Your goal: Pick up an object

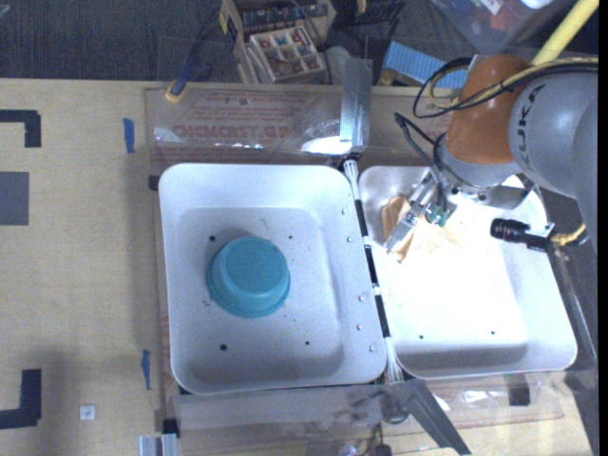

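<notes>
A teal bowl [249, 275] lies upside down in the middle of the left bin [190, 198]. In the right bin [494, 340], my gripper [410, 222] reaches down toward the back left corner. A tan, flat-looking object [391, 216] lies right under and beside the gripper tip, partly hidden by it. More of the same tan colour [405, 247] shows just below the tip. Glare on the white floor blurs the contact, so I cannot say whether the object is held.
The grey arm with its orange band [484, 122] hangs over the back of the right bin. A black cable plug [518, 231] sticks out near the wrist. The ridge between the bins [370, 264] runs close to the gripper's left.
</notes>
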You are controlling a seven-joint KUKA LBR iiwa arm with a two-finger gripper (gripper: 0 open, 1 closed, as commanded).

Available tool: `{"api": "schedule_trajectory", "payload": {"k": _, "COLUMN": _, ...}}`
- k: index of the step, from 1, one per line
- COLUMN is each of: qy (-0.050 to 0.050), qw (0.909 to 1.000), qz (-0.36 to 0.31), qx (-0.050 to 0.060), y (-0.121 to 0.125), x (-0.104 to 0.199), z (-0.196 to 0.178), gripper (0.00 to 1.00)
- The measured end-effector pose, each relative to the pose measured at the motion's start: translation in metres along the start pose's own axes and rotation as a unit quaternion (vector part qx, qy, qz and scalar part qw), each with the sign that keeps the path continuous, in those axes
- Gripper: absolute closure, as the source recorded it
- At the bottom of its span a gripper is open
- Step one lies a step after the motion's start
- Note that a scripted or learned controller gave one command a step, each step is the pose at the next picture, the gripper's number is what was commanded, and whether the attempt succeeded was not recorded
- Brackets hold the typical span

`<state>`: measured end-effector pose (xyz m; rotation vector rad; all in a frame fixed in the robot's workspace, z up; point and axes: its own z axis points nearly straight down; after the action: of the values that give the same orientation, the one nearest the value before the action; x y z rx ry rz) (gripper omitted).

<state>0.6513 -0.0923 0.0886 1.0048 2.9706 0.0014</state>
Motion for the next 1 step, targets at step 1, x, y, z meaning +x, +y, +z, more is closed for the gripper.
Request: {"api": "schedule_trajectory", "payload": {"k": 1, "qy": -0.004, "qw": 1.0, "qz": -0.001, "qx": -0.002, "y": 0.0019, "x": -0.0018, "z": -0.0133, "gripper": 1.0}}
